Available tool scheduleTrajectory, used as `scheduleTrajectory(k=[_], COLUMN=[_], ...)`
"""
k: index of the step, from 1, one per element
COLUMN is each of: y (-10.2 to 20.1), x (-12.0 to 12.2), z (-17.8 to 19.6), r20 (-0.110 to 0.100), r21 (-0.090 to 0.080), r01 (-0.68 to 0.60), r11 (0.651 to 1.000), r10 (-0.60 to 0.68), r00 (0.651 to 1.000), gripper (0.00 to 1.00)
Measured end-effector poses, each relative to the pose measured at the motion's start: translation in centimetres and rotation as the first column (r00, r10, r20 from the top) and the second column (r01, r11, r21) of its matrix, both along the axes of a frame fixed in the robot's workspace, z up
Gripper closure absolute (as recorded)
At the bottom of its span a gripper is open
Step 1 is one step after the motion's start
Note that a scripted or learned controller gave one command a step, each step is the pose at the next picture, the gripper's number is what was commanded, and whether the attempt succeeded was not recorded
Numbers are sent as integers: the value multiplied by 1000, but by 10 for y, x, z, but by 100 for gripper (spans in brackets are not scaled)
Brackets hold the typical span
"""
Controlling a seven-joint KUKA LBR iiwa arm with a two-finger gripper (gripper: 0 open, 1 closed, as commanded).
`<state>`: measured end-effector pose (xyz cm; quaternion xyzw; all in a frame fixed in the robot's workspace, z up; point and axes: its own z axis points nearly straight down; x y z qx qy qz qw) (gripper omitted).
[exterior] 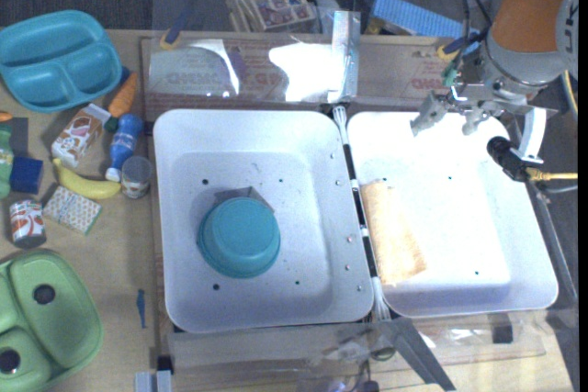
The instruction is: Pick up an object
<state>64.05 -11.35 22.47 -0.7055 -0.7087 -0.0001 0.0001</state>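
- The claw (450, 115) hangs over the far edge of the right bin (459, 280), its two fingers spread apart, released, with nothing between them and touching nothing I can make out.
- The nearest thing to pick is the tan sponge-like block (393, 232), lying flat on the right bin's floor against its left wall, nearer the camera than the claw and off to the claw's left in the view.
- To do this step well, I would judge the claw should travel over that block first, then descend straight, with the fingers straddling its narrow width, not its length.
- The block sits tight against the bin wall, so one finger may strike the wall or the rim; a small offset toward the bin's middle looks wise.
- The teal bowl (239, 237) sits upside down in the left bin (184, 142), well apart from the claw; its round smooth shell looks a poor choice for two fingers.
- Close only once the fingertips are low beside the block.
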Motion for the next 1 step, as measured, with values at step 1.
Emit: scheduleTrajectory(k=[1], y=[9], x=[-75], z=[-22], r20=[0], r21=[0], r01=[-14], r11=[1000], r10=[14], r00=[1000], gripper=[0])
